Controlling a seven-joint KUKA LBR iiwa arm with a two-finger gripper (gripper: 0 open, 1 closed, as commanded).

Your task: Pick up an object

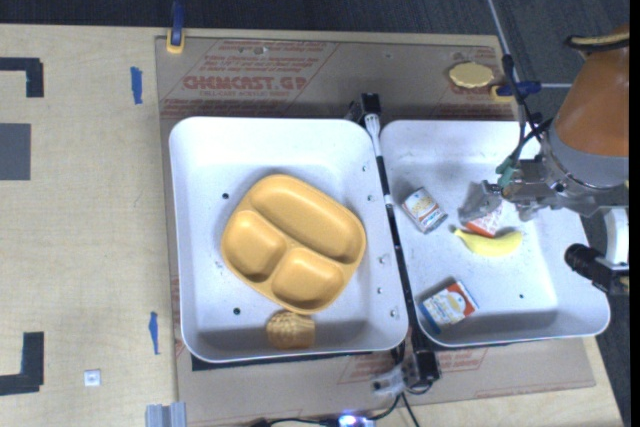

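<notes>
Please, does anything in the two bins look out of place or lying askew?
Mostly normal clutter. The yellow divided tray lies upside down and diagonal in the left bin, with a small waffle-like piece against its lower edge. In the right bin, two small cartons lie tilted.

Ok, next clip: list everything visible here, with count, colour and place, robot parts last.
white bins: 2, white, side by side on the bench
divided tray: 1, yellow, three compartments, middle of the left bin
round brown object: 1, tan, left bin, at the near wall below the tray
small carton: 1, white with orange print, right bin, toward its left side
second carton: 1, white with orange and blue print, right bin, near edge
banana: 1, yellow, right bin, centre
red-and-white packet: 1, right bin, just above the banana, at the gripper
arm: 1, grey with orange band, reaching in from the right
gripper: 1, dark, low over the packet
</notes>
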